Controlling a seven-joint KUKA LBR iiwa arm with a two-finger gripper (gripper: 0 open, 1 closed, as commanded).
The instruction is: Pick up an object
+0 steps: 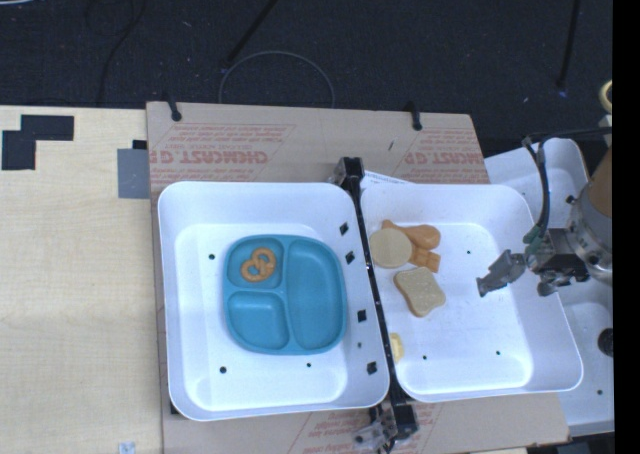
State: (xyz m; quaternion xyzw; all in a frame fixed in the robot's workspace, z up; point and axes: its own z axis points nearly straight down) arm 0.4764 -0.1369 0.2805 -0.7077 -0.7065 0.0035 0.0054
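At the near edge of the bench (80, 322) a black clamp (385, 430) sits where the two white bins meet. Just above it, a small yellow piece (397, 347) lies against the dividing wall at the left side of the right bin (500, 367). The left bin (190, 382) holds a blue divided tray (300, 297), and a pretzel (258, 264) lies in the tray's upper-left compartment. In the right bin, a slice of bread (420, 292) lies left of centre; just above it is a round pale bun (391, 248), touching an orange food piece (425, 238) at its right, with a small orange chunk (431, 261) below that. The gripper (522, 274) is over the right part of the right bin, well apart from the bread and the other food. Its two dark fingers stand spread apart, one reaching left toward the bread and the other near the bin's right wall, and nothing shows between them. The arm (600, 212) comes in from the right edge. Behind the bins a brown cardboard sheet (300, 147) lies flat with red lettering, and beyond it is dark carpet (300, 22) with cables.
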